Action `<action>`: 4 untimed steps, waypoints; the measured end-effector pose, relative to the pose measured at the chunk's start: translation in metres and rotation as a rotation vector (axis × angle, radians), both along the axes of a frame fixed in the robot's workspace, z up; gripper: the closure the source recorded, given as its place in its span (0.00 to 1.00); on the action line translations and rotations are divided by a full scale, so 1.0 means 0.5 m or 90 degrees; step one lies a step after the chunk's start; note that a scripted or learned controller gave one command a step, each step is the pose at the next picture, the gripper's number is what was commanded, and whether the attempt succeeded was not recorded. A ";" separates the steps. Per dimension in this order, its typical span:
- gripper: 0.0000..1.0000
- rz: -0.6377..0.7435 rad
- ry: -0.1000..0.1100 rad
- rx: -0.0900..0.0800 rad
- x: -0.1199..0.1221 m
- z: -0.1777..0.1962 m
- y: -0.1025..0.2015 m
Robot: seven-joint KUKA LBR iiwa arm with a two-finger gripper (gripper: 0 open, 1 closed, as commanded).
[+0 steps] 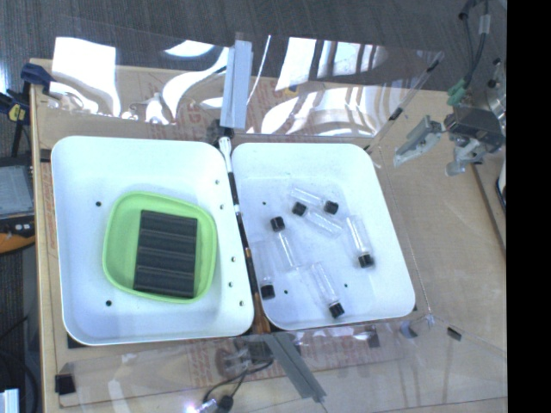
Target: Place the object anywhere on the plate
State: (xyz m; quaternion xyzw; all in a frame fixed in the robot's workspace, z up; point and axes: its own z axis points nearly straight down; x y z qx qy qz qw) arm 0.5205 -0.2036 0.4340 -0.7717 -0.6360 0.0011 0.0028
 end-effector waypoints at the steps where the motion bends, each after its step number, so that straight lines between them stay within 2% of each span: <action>1: 0.00 -0.026 0.001 -0.002 -0.042 -0.041 0.000; 2: 0.00 -0.045 -0.001 -0.002 -0.037 -0.111 0.000; 3: 0.00 -0.032 -0.001 -0.001 -0.087 -0.121 0.009; 4: 0.00 -0.003 -0.003 -0.002 -0.073 0.017 0.002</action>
